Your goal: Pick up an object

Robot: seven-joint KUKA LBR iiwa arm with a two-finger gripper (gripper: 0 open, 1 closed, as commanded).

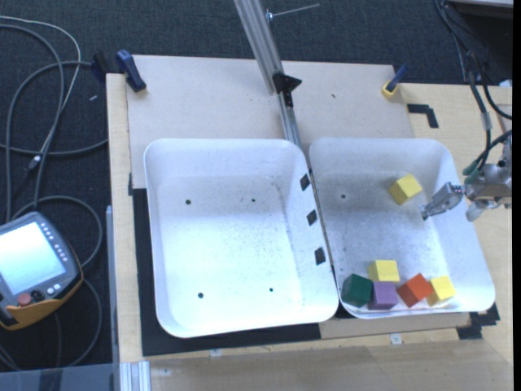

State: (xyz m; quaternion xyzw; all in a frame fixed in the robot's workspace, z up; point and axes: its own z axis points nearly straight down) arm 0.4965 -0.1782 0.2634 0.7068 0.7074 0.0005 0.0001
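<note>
At the right edge of the camera view, the gripper (430, 208) reached in over the rim of the right bin (358, 155), with its fingers low above the bin floor. No object sat between the fingers; the hand was empty, and whether the fingers stood spread or closed could not be told at this resolution.

The nearest candidate was the lone yellow cube (404, 189), which lay tilted on the bin floor near the back right corner, just beside the fingertips and apart from them. It was a small, plain, flat-faced block, well apart from the other blocks. Five more blocks crowded the front right corner: a green cube (356, 289), a purple cube (383, 295), a second yellow cube (384, 270), an orange-red cube (416, 288) and a third yellow cube (442, 288), several of them touching. The left bin (163, 169) held no blocks.

Judged from this view, the step in hand was the approach. For a sound grasp, the lone yellow cube appeared the better target, since nothing crowded it. The fingers should be centred over it, aligned with two opposite flat faces, lowered fully and then closed. The nearby bin wall could obstruct the outer finger.
</note>
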